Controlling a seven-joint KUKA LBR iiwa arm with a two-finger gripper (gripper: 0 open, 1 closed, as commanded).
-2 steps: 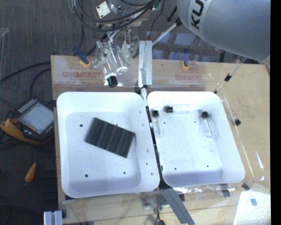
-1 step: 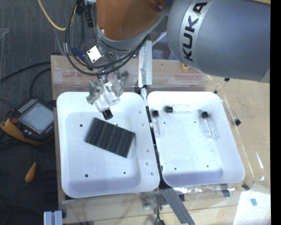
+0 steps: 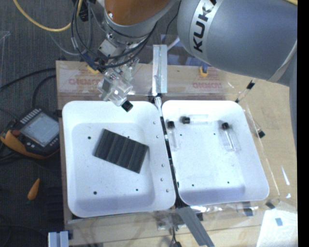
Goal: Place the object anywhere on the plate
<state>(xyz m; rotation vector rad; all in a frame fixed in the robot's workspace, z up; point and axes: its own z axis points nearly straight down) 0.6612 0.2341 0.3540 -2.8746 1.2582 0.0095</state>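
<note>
Arm: a grey KUKA iiwa arm point(image 3: 241, 34) sweeps in from the right across the top of the frame.
Wrist: the orange band point(image 3: 133, 10) sits at the top edge, cables trailing beside it.
Gripper: the gripper point(image 3: 116, 91) hangs at upper left, pointed downward.

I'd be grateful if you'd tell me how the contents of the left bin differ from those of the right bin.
The left bin holds one dark ribbed plate, lying flat and askew. The right bin holds three small clear vials with black caps, scattered near its far side. Both bins are shallow and white.
</note>
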